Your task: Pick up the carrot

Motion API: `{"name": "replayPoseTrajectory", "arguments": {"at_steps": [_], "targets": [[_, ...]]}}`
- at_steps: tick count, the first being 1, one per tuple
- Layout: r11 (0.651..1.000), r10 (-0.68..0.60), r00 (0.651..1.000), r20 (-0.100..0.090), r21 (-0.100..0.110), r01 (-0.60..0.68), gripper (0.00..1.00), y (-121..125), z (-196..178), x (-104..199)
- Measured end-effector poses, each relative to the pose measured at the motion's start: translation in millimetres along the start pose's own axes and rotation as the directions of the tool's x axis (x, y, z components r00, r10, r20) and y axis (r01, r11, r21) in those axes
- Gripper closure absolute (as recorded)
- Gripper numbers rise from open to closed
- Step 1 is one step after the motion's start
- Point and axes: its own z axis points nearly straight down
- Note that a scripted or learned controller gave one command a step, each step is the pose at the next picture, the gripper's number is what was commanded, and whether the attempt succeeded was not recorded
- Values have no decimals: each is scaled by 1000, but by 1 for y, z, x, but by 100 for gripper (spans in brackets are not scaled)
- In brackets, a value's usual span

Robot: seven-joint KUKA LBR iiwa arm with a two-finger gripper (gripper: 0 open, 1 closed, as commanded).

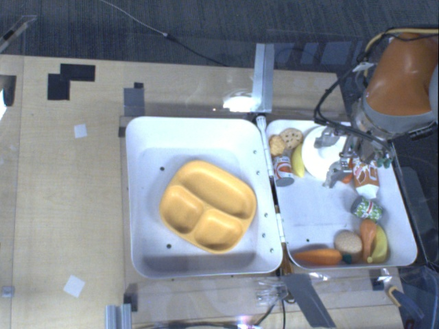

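From the overhead camera, my two-finger gripper hangs over the rear of the right-hand shallow white bin, fingers spread apart and holding nothing, above a white round plate and an orange-and-white carton. The tapered orange carrot lies at the bin's near right corner, well apart from me, wedged against a yellow banana and a tan bread roll. That crowding, I judge, demands a careful descent. The yellow divided tray sits alone in the left bin.
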Motion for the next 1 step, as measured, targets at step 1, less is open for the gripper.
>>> {"name": "replayPoseTrajectory", "arguments": {"at_steps": [1], "targets": [[993, 119, 993, -6, -1, -119, 0, 26, 89, 53]]}}
